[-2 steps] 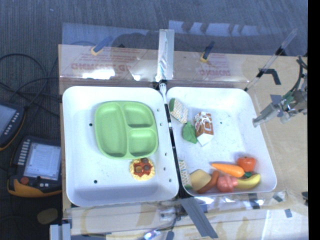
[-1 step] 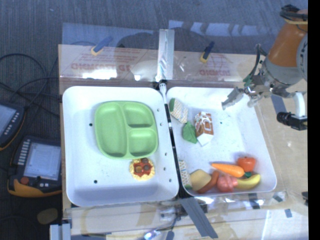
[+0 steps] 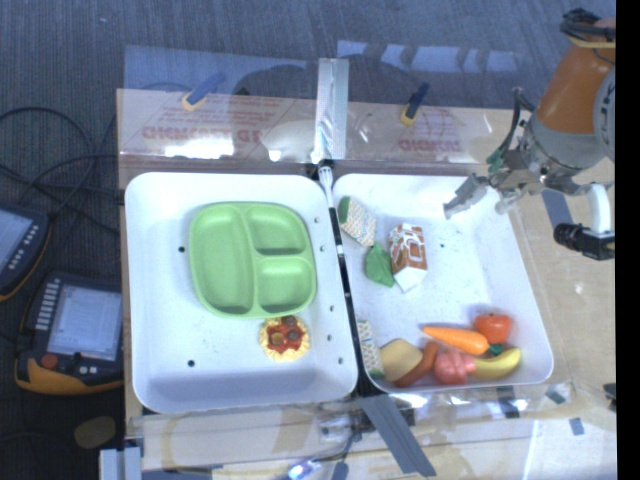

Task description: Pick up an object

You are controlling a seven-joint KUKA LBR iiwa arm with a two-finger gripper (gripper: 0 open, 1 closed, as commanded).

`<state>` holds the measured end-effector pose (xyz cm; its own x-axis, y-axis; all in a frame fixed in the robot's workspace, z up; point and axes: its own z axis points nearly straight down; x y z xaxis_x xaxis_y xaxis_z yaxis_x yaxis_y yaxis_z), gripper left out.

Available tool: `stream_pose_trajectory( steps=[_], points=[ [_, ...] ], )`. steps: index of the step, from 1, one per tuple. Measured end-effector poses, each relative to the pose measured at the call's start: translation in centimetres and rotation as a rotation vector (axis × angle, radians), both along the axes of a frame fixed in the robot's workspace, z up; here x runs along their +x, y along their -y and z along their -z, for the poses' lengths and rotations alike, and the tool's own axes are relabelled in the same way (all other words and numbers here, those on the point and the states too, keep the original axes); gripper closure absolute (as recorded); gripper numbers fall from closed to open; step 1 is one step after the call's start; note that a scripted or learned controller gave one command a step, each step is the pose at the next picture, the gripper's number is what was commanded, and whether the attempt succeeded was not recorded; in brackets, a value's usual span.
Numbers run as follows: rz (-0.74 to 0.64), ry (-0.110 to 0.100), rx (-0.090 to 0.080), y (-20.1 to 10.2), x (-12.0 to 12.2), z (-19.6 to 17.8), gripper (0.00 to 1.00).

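Pale bench (image 3: pixel 585 298) bearing two white bins (image 3: pixel 150 298), seemingly touching side by side.

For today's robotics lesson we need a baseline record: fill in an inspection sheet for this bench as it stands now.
Surface: two white bins, left bin and right bin, side by side on the bench.
Job's things: right bin holds a carrot, tomato, banana, carton, green leaf.
Clutter: green divided tray and small pizza toy in left bin.
Grippers: gripper above right bin's far corner, holding nothing seen.
Cables: black cables left of bench.
Surroundings: handheld pendant, carpet floor.
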<state>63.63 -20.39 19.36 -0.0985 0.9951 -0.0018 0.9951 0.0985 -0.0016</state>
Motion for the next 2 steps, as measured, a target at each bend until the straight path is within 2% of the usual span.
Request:
stream_pose_trajectory(
  steps=[1,2],
  points=[
    [0.050,0.000,-0.003,-1.9,3.2,9.8,0.00],
    [0.006,0.008,-0.004,-5.9,1.5,10.5,0.00]
  ],
)
